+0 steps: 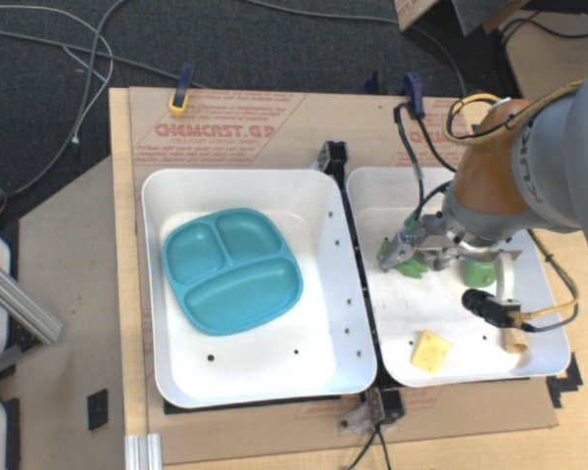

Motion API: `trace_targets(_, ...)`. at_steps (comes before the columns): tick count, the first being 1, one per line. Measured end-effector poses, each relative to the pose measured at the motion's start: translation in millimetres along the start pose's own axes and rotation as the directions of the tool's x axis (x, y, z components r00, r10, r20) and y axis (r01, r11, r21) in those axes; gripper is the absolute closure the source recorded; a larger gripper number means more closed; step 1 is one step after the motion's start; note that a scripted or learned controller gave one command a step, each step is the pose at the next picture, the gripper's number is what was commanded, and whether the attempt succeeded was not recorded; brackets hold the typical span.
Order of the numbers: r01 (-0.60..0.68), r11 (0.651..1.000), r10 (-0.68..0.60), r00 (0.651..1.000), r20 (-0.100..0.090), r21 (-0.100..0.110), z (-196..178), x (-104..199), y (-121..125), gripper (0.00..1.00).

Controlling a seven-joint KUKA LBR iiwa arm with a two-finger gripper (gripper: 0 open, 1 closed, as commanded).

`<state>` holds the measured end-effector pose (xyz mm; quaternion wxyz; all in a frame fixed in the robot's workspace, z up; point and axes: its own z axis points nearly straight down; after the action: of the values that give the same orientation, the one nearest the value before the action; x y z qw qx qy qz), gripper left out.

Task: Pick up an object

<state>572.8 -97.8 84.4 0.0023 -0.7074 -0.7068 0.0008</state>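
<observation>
My gripper (404, 251) is low in the right bin (392, 192), at the bin's left middle. A small green piece (412, 267) lies right under its tip, touching or nearly touching it; I cannot tell whether it is gripped. A second, rounder green object (479, 271) sits just right of it, partly under the wrist. Towards the bin's front lies a yellow wedge-like block (430, 352). A small tan piece (514, 341) rests near the front right corner.
The left bin (157, 262) holds a teal divided plate (233, 269) lying flat in its middle. The grey arm with its orange band (490, 169) crosses the right bin's far right side. Blue clamps (183, 84) grip the cardboard base at the back.
</observation>
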Motion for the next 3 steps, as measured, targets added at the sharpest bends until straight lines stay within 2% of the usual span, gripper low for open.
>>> trace_targets(1,-0.001,1.000,0.001,1.000,0.000,-0.003,-11.7,0.1,0.9,1.00)
trace_targets(3,0.001,1.000,-0.001,1.000,0.003,-0.010,-101.1,-5.5,8.3,1.00)
